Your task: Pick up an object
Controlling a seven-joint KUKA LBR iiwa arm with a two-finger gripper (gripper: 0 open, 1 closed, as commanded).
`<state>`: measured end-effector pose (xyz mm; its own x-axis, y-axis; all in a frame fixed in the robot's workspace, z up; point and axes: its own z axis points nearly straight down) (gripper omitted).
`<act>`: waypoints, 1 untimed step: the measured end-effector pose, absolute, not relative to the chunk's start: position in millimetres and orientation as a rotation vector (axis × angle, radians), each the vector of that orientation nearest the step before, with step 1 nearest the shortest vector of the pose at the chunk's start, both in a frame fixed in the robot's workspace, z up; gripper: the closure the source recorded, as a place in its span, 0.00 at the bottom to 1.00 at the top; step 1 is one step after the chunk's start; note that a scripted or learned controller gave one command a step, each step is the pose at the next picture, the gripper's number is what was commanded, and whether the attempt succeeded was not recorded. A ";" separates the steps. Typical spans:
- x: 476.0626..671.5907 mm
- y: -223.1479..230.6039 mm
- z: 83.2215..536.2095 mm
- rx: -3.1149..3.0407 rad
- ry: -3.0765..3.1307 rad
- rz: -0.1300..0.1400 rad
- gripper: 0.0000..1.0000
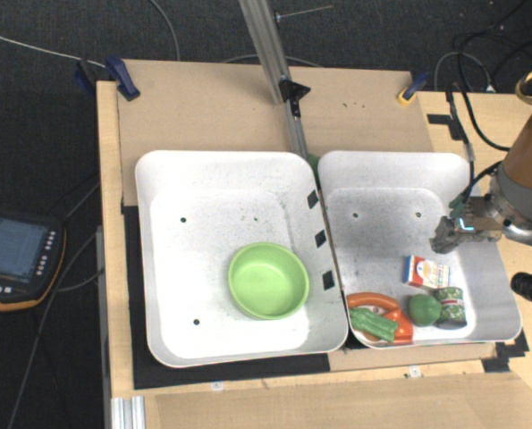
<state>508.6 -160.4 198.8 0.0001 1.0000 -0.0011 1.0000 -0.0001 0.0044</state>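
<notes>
left bin (pixel 158 195): one green bowl (pixel 267 280) toward its 5 o'clock corner. right bin (pixel 373 172): small red-and-white carton (pixel 424 272) at 4 o'clock, with a green ball (pixel 422 309), a green printed can (pixel 451 305) and an orange-and-green toy (pixel 377 317) along the 6 o'clock edge. gripper (pixel 447 236): just at 12 o'clock of the carton, nothing seen in it; open or closed cannot be told.

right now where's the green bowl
The green bowl sits in the left bin, toward its near right corner, across the dividing walls from the toys piled in the right bin.
</notes>
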 end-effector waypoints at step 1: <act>509.6 -160.4 251.5 2.217 2.219 0.005 1.00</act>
